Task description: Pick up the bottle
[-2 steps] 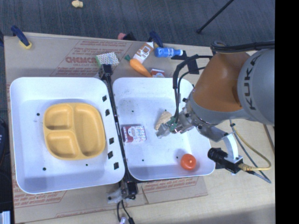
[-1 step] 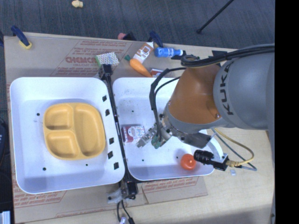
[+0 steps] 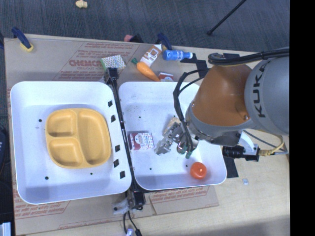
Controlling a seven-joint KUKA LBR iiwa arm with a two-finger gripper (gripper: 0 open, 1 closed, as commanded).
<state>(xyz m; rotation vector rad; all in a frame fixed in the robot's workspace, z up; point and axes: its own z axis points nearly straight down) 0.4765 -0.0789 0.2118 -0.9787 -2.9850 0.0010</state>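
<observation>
A small blue bottle [image 3: 174, 55] lies on its side on the cardboard behind the right bin [image 3: 147, 90]. Beside it, to the left, lies a white and orange bottle-like container [image 3: 151, 55]. My gripper [image 3: 168, 139] hangs low inside the right bin, near its middle, well in front of both bottles. It is just right of a small red and white packet [image 3: 141, 140] on the bin floor. The orange wrist band and grey arm cover the bin's right part.
An orange ball [image 3: 198, 170] rests in the right bin's front right corner. A yellow divided plate [image 3: 78, 136] fills the middle of the left bin [image 3: 24, 181]. An orange carrot-like item [image 3: 146, 71] and a green patterned packet [image 3: 112, 62] lie behind the bins.
</observation>
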